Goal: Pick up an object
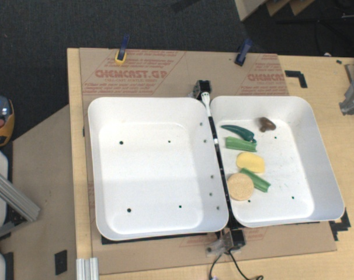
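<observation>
Green, yellow, tan, brown toy foods point(247, 162) in right bin point(317, 156); tool state untellable.

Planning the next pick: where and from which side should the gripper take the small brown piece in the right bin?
Come straight down on the small brown piece, fingers across its narrower span. It lies alone, apart from the green and yellow items, so both sides look free.
</observation>
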`<state>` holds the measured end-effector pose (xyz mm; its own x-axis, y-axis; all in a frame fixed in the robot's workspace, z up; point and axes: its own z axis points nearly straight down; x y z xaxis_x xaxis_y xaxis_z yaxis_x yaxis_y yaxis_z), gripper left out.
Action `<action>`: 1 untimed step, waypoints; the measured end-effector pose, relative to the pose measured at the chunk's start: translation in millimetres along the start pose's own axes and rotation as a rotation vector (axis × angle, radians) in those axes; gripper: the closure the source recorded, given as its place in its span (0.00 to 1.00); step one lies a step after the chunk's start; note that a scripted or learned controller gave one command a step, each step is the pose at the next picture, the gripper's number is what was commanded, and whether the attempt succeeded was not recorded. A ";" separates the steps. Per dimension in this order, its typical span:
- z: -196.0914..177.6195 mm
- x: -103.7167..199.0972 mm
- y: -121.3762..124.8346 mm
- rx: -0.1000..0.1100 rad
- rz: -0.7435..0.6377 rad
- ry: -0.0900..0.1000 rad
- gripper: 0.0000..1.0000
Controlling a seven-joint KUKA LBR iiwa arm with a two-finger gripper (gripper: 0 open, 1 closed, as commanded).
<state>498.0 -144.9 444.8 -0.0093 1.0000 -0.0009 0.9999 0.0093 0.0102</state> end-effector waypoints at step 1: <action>12.1 70.2 -18.4 0.012 0.002 0.003 1.00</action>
<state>479.0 -74.9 432.5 -0.0077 1.0000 0.0022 1.0000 0.0077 -0.0019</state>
